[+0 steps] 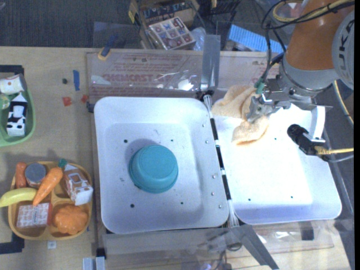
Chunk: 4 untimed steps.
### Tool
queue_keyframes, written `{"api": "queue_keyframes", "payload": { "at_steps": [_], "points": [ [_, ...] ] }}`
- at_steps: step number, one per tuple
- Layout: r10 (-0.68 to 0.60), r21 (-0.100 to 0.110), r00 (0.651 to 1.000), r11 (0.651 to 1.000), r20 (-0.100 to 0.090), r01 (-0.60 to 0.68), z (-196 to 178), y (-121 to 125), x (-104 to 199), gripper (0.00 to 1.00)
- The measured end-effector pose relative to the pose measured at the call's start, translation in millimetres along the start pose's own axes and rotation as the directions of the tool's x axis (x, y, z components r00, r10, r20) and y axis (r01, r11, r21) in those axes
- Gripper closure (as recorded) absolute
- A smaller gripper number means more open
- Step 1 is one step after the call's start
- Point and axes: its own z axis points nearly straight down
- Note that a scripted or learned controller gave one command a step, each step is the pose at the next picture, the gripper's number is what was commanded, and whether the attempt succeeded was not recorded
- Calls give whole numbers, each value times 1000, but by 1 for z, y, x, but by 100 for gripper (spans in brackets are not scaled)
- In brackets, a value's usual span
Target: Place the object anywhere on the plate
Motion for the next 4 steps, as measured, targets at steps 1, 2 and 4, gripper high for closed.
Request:
{"api": "queue_keyframes", "payload": {
  "at_steps": [1,2,4],
  "points": [
    [-3,1,1000,1000,-2,3,39,0,3,100],
    [-392,0,920,920,-2,392,51,-16,53,100],
    [-931,-2,365,365,1,931,30,-47,144,100]
  ]
}}
